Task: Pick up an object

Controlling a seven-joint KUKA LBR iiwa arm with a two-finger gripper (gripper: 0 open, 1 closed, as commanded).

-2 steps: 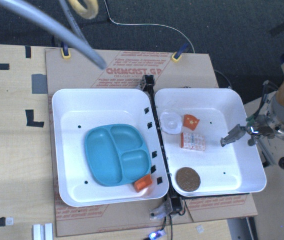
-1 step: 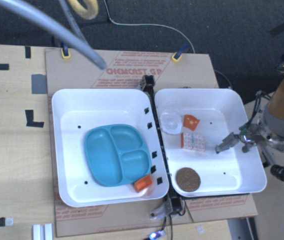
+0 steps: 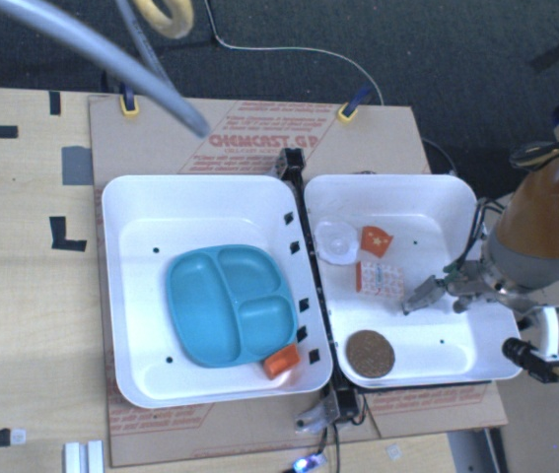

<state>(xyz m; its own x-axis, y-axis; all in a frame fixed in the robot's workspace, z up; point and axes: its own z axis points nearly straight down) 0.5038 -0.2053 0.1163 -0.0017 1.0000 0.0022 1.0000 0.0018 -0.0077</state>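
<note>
Camera view, looking down at a slant: gripper (image 3: 435, 295) low inside right bin (image 3: 461, 197), fingers spread and gripping nothing, tips aimed leftward at pale patterned packet (image 3: 379, 278) — likely target, lying flat mid-bin, just apart from tips. Red packet (image 3: 376, 239) and clear lid (image 3: 337, 241) above; brown disc (image 3: 370, 353) near front wall. Bare floor around tips — ample room. Left bin (image 3: 126, 200): blue divided tray (image 3: 230, 304), orange block (image 3: 281, 363).
</note>
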